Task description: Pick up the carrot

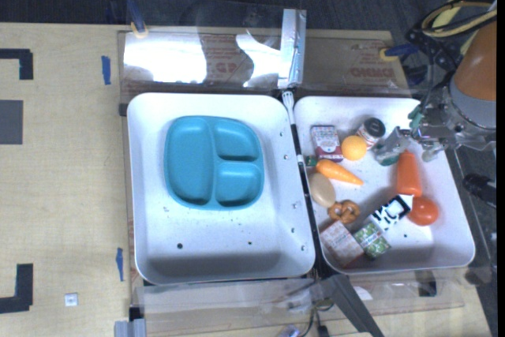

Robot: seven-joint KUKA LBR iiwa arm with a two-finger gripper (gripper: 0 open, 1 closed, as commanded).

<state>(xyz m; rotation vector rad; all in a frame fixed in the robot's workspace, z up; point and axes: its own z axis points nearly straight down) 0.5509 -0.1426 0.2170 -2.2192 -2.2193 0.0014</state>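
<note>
- Tray (213, 162), blue, alone in left bin (150, 122).
- Carrot (339, 172) loose in right bin (458, 249), near its left wall, beside orange ball (354, 147).
- Gripper (392, 146) low at right, empty; finger spread unclear.
- Approach step: needs shift left onto carrot.

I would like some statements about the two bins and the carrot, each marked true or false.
1. The blue plastic divided plate lies in the left white bin. True.
2. The small orange tapered carrot lies on the blue plate. False: it lies in the right white bin, among the other items.
3. The grey two-finger gripper is over the right bin. True.
4. The carrot is held by the gripper. False: it lies on the bin floor, apart from the gripper.
5. A round orange ball lies beside the carrot's thick end. False: it is up-right of the carrot's middle.
</note>
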